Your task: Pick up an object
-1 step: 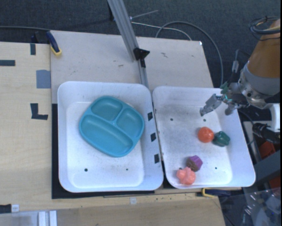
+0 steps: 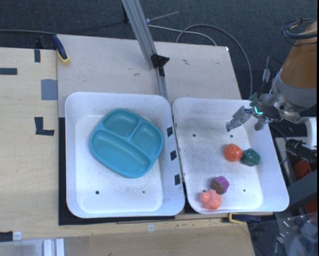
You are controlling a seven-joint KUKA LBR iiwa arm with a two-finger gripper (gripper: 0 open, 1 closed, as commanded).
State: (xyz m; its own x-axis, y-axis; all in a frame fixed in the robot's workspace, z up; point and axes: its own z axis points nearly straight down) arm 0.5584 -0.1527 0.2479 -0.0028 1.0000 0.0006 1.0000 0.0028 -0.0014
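Camera view: the gripper (image 2: 248,117) hangs over the right bin (image 2: 202,143) with fingers spread and nothing between them; the nearest object, an orange ball (image 2: 232,152), lies below it beside a green piece (image 2: 250,157); the pick appears not yet begun.

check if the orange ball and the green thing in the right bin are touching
Touching. The camera view shows the orange ball and the green thing pressed side by side, no white bin floor between them.

Four small objects lie in the right bin (image 2: 191,143): orange ball (image 2: 232,152) touching green piece (image 2: 250,157); purple piece (image 2: 220,184) beside pink piece (image 2: 210,199) near its front edge.
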